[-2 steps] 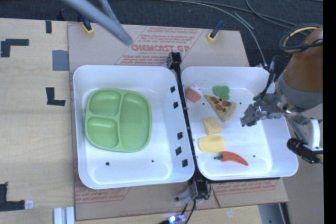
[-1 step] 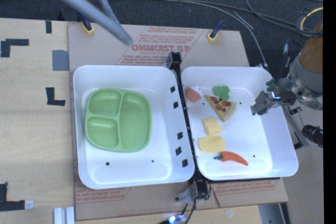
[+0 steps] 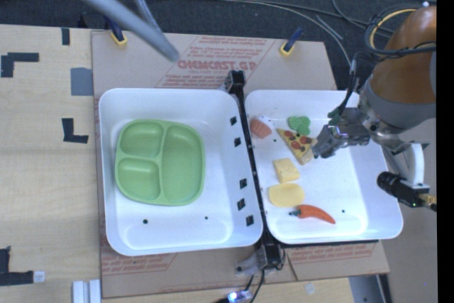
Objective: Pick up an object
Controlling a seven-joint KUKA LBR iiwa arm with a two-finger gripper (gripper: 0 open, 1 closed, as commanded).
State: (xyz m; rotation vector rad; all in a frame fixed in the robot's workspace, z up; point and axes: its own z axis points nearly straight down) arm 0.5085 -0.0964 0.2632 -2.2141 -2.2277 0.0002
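Reaching in from the right, the grey arm with its orange band [image 3: 411, 32] hangs over the right white bin [image 3: 369, 220], its dark two-finger gripper [image 3: 325, 147] low beside the toy food; whether the tool is spread or pressed together cannot be told from this angle, and nothing is seen pinched in it.

Just left of the gripper lies a tan pizza slice with red dots [image 3: 296, 145], close to or touching the tool. Its long axis runs on a diagonal, the narrow tip toward the upper left and the wider crust end toward the lower right. A green leafy vegetable piece [image 3: 299, 125] sits touching its upper edge. Farther left, near the bin's divider wall, rests a small pink rounded piece [image 3: 260, 128].

Below the pizza slice are a pale yellow cheese block [image 3: 286, 170] and, beneath that, a flat yellow oval piece [image 3: 286, 195]. An orange-red chili pepper with a green stem [image 3: 313, 213] lies just beside the oval, its long axis nearly level, the stem toward the left and the tip pointing right.

The left white bin [image 3: 170, 223] holds a light green plastic divided plate [image 3: 159, 162] with three compartments.
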